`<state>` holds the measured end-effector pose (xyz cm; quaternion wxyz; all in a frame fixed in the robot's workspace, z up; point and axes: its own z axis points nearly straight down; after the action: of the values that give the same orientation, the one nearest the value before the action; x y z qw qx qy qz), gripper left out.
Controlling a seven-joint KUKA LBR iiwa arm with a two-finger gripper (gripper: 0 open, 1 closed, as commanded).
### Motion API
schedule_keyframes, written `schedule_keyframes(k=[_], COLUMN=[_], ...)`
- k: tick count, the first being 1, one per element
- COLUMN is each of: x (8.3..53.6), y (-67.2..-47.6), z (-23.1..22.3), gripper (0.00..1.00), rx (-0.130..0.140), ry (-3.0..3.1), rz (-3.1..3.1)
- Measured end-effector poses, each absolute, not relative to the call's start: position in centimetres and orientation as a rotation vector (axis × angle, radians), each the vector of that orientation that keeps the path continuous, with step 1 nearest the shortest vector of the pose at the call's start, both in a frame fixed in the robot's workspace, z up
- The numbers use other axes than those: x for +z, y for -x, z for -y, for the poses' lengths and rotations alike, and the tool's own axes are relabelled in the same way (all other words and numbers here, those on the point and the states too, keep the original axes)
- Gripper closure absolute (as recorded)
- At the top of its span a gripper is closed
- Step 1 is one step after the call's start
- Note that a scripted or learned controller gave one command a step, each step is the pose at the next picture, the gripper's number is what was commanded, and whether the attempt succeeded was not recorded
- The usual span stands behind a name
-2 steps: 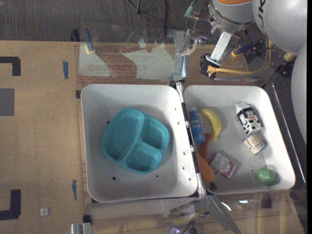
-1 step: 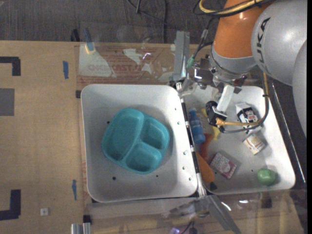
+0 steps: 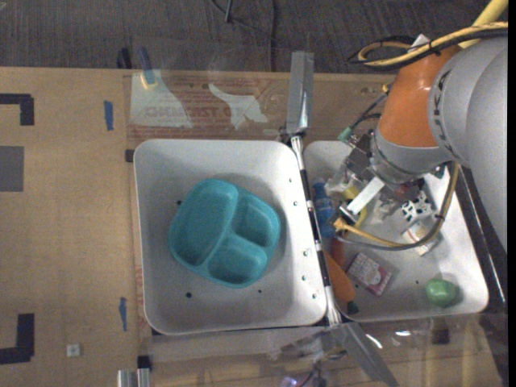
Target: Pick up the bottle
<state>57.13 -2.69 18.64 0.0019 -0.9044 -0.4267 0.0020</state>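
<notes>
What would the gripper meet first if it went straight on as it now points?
Probably the bare floor of the right-hand shallow white bin, beside the slim blue plastic bottle; the gripper points down, though depth is unclear.

Arm (image 3: 480, 87), one: grey. I see it enter from the right edge of the camera view, bulky at the upper right, and bend down toward the left.
Orange band (image 3: 411, 107), one: it wraps the arm just above the wrist (image 3: 399, 161), broad side up toward my camera.
Gripper (image 3: 385, 193), one: it hangs under the wrist, lowered and pointing downward, mostly covered from my view by the wrist.
</notes>
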Motion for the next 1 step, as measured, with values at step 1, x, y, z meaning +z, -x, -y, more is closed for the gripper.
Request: schedule_keyframes(k=[1], x=[19.68], y=[-57.20], z=[2.77], gripper=[1.00], rx=[0.002], ry=[2.840], rz=[1.334])
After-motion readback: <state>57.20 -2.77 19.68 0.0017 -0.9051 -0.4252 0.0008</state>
